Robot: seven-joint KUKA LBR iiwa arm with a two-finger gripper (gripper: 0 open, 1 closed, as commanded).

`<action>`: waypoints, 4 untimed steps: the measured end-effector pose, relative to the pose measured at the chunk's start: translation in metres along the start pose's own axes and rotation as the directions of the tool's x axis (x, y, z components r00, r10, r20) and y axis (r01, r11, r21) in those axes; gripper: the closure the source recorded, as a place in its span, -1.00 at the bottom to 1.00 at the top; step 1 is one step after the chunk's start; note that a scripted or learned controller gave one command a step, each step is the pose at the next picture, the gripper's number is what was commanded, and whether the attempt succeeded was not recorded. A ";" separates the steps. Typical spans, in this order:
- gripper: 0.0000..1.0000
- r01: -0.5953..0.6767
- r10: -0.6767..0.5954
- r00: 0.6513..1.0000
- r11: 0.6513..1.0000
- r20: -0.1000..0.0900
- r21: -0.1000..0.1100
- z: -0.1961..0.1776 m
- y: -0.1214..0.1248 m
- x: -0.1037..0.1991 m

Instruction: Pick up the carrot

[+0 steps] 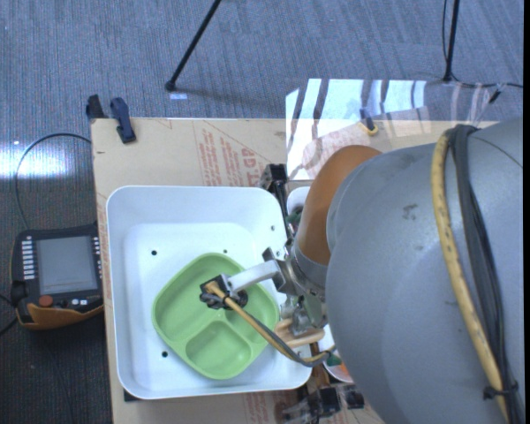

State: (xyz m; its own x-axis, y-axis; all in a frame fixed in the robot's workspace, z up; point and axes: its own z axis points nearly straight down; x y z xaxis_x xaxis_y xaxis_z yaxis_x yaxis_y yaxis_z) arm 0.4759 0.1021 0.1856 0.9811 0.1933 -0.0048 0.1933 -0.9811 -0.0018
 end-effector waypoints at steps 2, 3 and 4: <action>1.00 0.110 -0.110 0.994 0.994 -0.010 0.020 0.094 -0.017 0.008; 1.00 0.434 -0.434 0.901 0.901 -0.011 -0.001 0.093 -0.024 0.008; 1.00 0.035 -0.035 0.999 0.999 -0.013 -0.001 0.093 -0.079 0.020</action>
